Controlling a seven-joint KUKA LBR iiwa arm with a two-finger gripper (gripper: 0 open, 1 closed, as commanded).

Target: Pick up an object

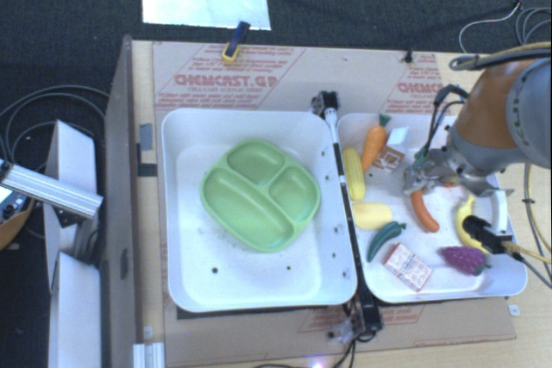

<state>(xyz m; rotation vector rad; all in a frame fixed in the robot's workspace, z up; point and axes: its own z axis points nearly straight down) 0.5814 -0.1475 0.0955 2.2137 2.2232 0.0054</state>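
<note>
My gripper (pixel 421 180) hangs low over the middle of the right bin (pixel 500 282), under the grey arm with its orange band (pixel 493 103). Directly below it lies a small orange-red pepper (pixel 425 212), its upper end touching or just under the gripper. Around it in the bin are a carrot (pixel 373 147), a yellow corn cob (pixel 353 172), a yellow lemon-like piece (pixel 372 215), a green pepper (pixel 385 239), a red and white box (pixel 407 265), purple grapes (pixel 463 258) and a banana (pixel 473 228). I see nothing lifted off the bin floor.
The left bin (pixel 185 271) holds a green divided plate (pixel 260 195). A ridge (pixel 341 194) separates the two bins. A small brown and white packet (pixel 392 158) lies left of the gripper. Cables (pixel 500 21) run behind the arm.
</note>
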